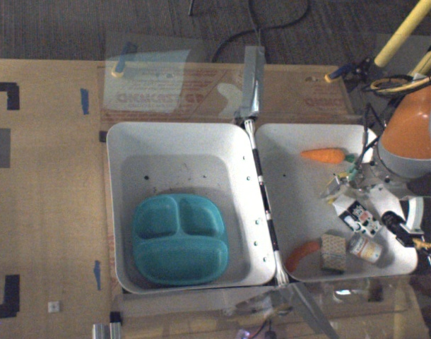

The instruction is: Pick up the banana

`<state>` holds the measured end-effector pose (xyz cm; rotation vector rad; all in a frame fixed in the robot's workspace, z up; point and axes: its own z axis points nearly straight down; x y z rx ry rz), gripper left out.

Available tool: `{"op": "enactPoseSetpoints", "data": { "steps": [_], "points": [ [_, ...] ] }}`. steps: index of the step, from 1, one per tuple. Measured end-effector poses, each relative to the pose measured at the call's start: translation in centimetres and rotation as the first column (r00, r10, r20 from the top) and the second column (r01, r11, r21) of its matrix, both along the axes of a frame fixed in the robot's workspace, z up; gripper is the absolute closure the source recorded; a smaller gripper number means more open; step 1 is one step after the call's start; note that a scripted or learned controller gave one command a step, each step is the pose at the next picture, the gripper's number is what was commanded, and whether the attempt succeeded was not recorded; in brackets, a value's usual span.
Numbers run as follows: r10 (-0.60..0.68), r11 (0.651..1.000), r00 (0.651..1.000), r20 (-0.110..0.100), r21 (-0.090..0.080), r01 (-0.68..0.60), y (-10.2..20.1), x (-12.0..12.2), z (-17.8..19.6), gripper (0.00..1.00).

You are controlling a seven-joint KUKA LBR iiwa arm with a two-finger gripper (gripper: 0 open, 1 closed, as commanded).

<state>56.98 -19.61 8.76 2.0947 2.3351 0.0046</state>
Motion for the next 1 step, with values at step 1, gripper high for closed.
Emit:
{"op": "enactPoseSetpoints", "data": {
  "steps": [1],
  "points": [
    [-0.182,0.983,0.983,-0.001,0.000,0.182,0.61,6.66,9.59,0.00]
  ]
}}
